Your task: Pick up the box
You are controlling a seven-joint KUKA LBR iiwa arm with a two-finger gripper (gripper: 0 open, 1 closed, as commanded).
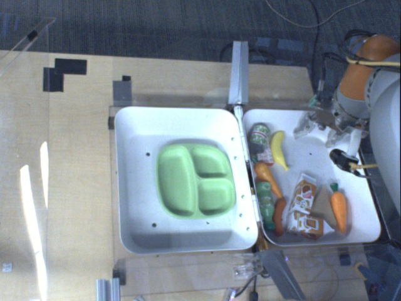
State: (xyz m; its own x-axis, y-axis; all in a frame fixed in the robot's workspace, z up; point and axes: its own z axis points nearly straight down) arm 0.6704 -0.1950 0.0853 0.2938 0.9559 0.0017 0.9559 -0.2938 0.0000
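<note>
The wooden bench (75, 187) holds two white bins. The left bin (135, 224) has a green tray (195, 179). In the right bin (369, 231), the box (303, 209) lies just left of a carrot (339, 211). My pincer (319, 125) hangs well above the box; whether it is apart or together, I cannot tell.

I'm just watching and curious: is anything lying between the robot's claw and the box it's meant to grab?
Nothing visible does. The gripper hovers at the right bin's far edge; bare white floor separates it from the box. A carrot lies beside the box, not between.
</note>
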